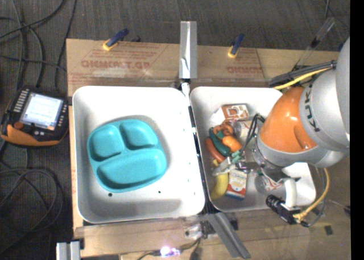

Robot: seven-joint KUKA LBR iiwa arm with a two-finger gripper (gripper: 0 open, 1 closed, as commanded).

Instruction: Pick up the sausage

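A: Where does the arm [310, 119] sit?

B: It reaches in from the right and hangs over the right bin [200, 139]. The orange band covers the bin's far right part, and the claw [242, 161] points down into the pile of toy food near the bin's middle.

A: Is the claw open or closed?

B: I cannot tell. The wrist and cables hide the tips, and the clutter under them blurs together.

A: And the sausage [214, 151]?

B: It lies in the right bin, toward the left wall, a reddish-brown piece slanting along the left edge of the pile. It lies just left of the claw, and I see nothing gripped.

A: What else is in that bin?

B: A carrot [228, 141] with a green piece beside it sits just above the sausage. A banana [220, 185] rests near the front left corner, touching a small carton [237, 184] to its right. A flat printed packet [235, 111] lies toward the back.

A: And the left bin [79, 156]?

B: It carries a turquoise divided plate [128, 154] with three compartments, turned at a slant.

A: Anything off the worktop [142, 62]?

B: A handheld pendant [35, 116] with a lit screen rests on the floor to the left, among dark cables.
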